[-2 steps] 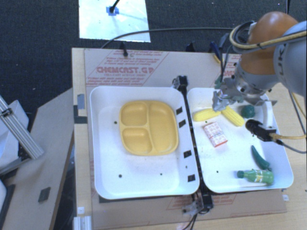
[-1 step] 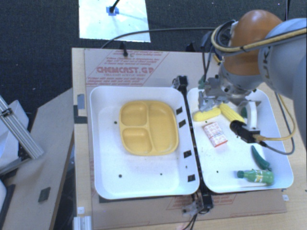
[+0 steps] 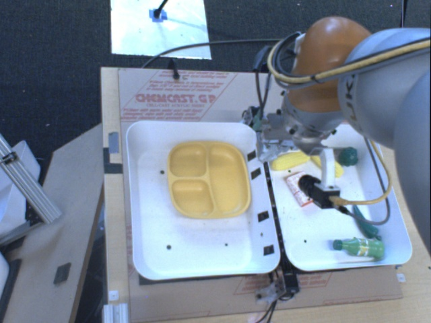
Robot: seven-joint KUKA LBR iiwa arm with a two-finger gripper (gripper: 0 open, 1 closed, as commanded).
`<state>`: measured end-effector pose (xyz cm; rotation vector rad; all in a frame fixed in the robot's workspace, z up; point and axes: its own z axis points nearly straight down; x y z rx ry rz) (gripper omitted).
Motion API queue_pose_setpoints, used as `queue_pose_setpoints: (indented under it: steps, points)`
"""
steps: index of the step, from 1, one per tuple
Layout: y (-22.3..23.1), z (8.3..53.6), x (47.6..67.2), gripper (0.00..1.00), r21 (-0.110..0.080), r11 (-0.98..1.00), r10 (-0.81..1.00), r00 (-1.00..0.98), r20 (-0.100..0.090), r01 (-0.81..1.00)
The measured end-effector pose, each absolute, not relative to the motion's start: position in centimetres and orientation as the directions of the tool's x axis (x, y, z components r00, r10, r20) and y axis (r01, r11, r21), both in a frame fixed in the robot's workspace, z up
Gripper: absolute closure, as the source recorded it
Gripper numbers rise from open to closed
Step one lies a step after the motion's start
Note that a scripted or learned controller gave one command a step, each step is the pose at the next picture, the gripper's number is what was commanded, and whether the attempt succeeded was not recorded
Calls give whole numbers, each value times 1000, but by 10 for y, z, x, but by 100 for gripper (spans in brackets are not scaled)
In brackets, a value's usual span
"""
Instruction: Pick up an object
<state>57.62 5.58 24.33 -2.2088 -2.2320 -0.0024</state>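
**Presently: arm over the right bin**

The gripper [image 3: 296, 155] hangs by the right bin's [image 3: 397, 237] inner edge, just above a yellow object [image 3: 291, 161]; grip state cannot be told. A green bottle [image 3: 359, 247] lies near that bin's front edge. A yellow tray [image 3: 207, 179] sits mid left bin [image 3: 145, 247].

A brown cardboard sheet [image 3: 176, 94] printed with red lettering is lying on the worktop [image 3: 74, 200] under the two white bins [image 3: 202, 264], showing beyond their far edge. Behind it, a pale square sheet [image 3: 158, 19] is resting on dark fabric, and an aluminium rail [image 3: 27, 187] is slanting in at the left.
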Motion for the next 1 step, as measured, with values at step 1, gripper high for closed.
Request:
queue_pose_setpoints:
  steps: [1]
  points:
    - [106, 247, 567, 100, 0, 11, 1000, -11, 2, 1000]
